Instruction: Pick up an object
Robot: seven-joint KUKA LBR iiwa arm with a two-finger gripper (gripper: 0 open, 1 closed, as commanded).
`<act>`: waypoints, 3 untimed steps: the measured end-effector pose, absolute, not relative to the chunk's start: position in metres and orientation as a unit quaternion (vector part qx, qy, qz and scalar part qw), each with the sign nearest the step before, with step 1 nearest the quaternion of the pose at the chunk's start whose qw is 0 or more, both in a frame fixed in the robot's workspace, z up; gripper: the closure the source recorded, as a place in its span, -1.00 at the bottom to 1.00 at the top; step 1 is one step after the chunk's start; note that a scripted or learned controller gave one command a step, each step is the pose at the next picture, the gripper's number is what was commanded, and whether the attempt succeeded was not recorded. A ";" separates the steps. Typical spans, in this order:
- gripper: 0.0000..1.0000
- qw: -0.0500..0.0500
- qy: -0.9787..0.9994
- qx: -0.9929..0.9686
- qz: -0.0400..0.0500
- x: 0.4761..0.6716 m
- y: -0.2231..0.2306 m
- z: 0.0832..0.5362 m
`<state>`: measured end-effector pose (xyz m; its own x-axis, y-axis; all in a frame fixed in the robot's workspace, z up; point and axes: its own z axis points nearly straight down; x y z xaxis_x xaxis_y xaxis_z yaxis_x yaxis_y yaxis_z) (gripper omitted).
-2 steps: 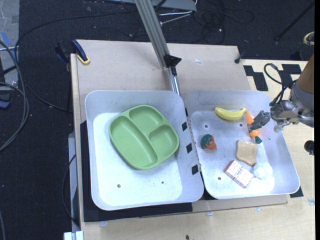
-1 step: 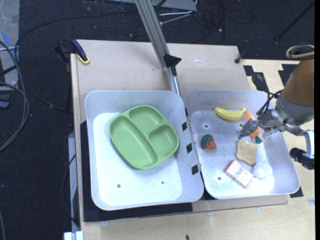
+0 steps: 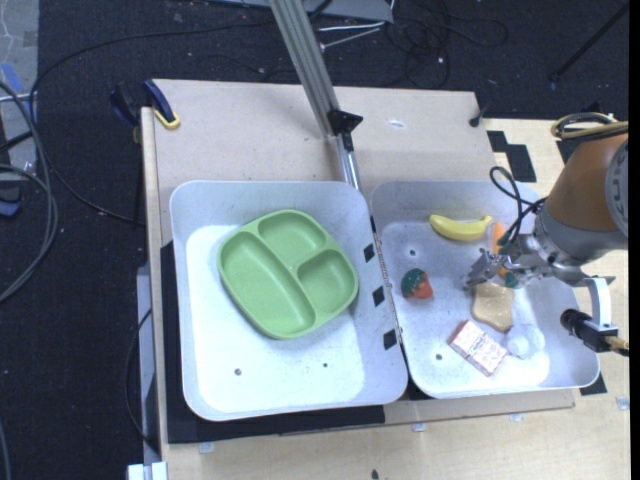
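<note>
**Reach step: gripper low over tan block**

Tan wedge-shaped block (image 3: 493, 308) lies in right white bin (image 3: 400, 238), near pink patterned box (image 3: 477, 347) and yellow banana (image 3: 461, 227). Gripper (image 3: 492, 271) sits just above the block; jaw state cannot be told. Next: descend, close on block, lift.

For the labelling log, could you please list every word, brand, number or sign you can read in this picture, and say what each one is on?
No text can be read here.
Small pink and white patterned box in the right white bin: has print, too small and blurred to read.
Black tabs along the seam between the bins: no legible marks.
Green three-compartment plastic plate, yellow toy banana: plain, no lettering visible.
</note>
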<state>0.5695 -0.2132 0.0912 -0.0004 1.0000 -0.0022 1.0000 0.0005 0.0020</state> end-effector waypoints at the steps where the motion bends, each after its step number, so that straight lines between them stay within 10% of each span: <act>1: 1.00 0.003 0.708 0.707 0.001 0.571 -0.214 0.104; 3: 1.00 0.003 0.708 0.706 0.002 0.574 -0.213 0.209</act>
